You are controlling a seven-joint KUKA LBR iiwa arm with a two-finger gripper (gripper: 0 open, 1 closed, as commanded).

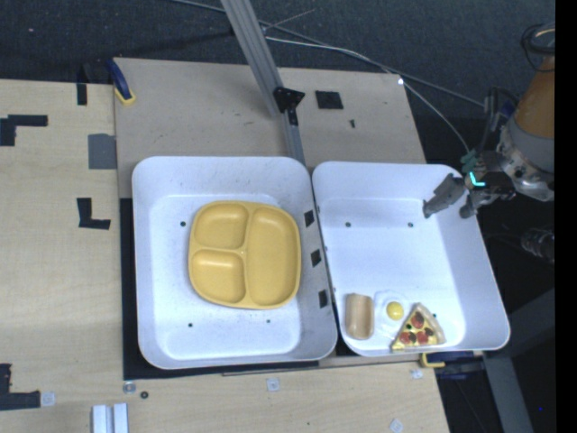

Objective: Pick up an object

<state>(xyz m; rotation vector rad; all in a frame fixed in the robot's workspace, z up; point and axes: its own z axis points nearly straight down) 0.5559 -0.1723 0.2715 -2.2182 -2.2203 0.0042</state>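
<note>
Three toy foods (396, 319) fill one bin's corner; end effector (454, 200) spread wide, holding nothing.

The arm enters from the right edge, its orange band visible above the wrist. The gripper (453, 198) hangs at the upper right, pointing left and slightly down, its two dark fingers spread apart with nothing between them.

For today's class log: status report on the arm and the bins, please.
End effector open, over right bin's far right edge, holding nothing. Pizza slice, egg, tan block near corner. Nothing obstructing.
</note>
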